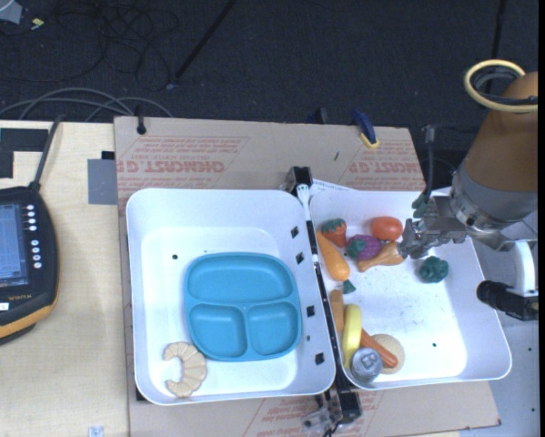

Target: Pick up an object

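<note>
The right bin [440, 330] holds several toy foods. Along its left side lie an orange carrot [334, 258], a red strawberry with a green top [334, 229], purple grapes [365, 247] and a red-orange tomato [386, 228]. A green broccoli piece [431, 269] sits further right. A yellow banana [351, 328], a silver can [366, 364] and a beige bun [389, 348] lie at the front left. My gripper [416, 238] hangs low over the bin's upper right part, just right of the tomato and above-left of the broccoli. Nothing shows in its grasp.
The left bin [149, 244] holds a blue divided plate [243, 306] and a croissant [186, 369] at its front left. A handheld control tablet [13, 258] lies on the bench at far left. The right bin's floor is bare towards the front right.
</note>
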